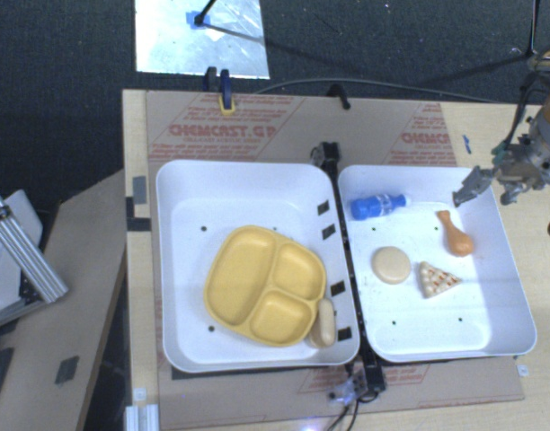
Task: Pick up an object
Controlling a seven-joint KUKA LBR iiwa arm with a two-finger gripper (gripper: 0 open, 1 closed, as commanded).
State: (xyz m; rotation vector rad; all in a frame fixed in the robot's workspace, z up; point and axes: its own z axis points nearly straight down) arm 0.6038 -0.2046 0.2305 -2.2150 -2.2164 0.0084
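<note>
Objects to pick from lie mostly in the right bin [513, 330], and I go through them from the near side to the far side. Nearest to me in that bin is a pizza slice [438, 279], flat and triangular; I judge it is a light plastic toy, but so low that fingers may slide over it. Just beside it, to the left, sits a round bun [392, 264], smooth and domed, which I think could slip out of a grip. A little farther lies a chicken leg [456, 233]. I think it is stiff and light, and its thin end seems the best place to take hold, across the narrow part. Farther still, near the divider, is a blue bottle [377, 206] on its side; it may roll if it is pushed.

In the left bin [181, 330] a yellow plate [264, 284] with three compartments takes the middle, and a small pale roll [324, 322] touches its near right edge. The plate looks too wide for the fingers.

At the far right corner the gripper [477, 185] hangs over the edge of the right bin, near the chicken leg but apart from it. I see nothing between its fingers; whether the jaws are open or closed I cannot tell from here.
</note>
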